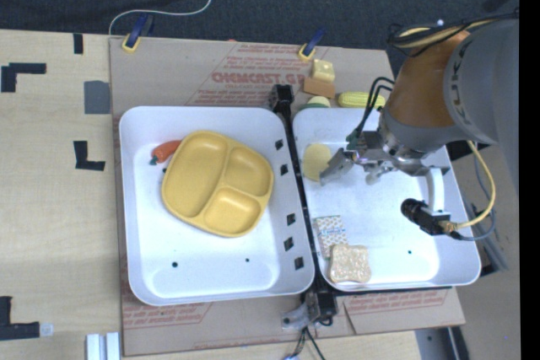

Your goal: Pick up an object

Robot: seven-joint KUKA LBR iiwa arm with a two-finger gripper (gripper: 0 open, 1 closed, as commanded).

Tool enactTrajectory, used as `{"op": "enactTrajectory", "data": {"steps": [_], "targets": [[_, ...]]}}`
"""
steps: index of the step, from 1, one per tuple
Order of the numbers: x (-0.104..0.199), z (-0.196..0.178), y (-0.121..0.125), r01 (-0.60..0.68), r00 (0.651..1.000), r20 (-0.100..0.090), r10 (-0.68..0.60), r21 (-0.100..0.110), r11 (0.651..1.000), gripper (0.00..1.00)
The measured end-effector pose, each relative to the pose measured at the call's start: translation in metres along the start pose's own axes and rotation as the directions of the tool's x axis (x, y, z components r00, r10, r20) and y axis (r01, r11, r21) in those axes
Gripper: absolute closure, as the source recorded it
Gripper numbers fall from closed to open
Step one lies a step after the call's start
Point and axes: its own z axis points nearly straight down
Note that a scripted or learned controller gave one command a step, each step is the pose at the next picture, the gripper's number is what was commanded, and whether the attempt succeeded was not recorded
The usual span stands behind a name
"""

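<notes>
My gripper (pixel 354 169) hangs low over the back half of the right bin (pixel 422 265). It is open, with only bin floor visible between its fingers. The left finger (pixel 334 167) ends just right of a pale yellow round fruit (pixel 315 158) that lies against the bin's left wall. Nearer the front of that bin lie a small patterned packet (pixel 329 228) and a tan square cracker (pixel 348 263). In the left bin (pixel 143 265) a yellow divided plate (pixel 218 182) lies tilted, with an orange carrot (pixel 166 150) poking out from behind its far left edge.
Behind the right bin, on the cardboard, are a wooden block (pixel 320 80), a small green-white item (pixel 317 103) and a corn cob (pixel 359 99). A black divider (pixel 293 181) separates the bins. The arm's cable (pixel 460 219) loops over the right bin's right side.
</notes>
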Motion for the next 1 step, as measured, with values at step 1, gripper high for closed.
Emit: {"op": "enactTrajectory", "data": {"steps": [1], "targets": [[0.0408,-0.0295,0.0612,0.000,1.000,0.003,0.000,-0.015,1.000,0.00]]}}
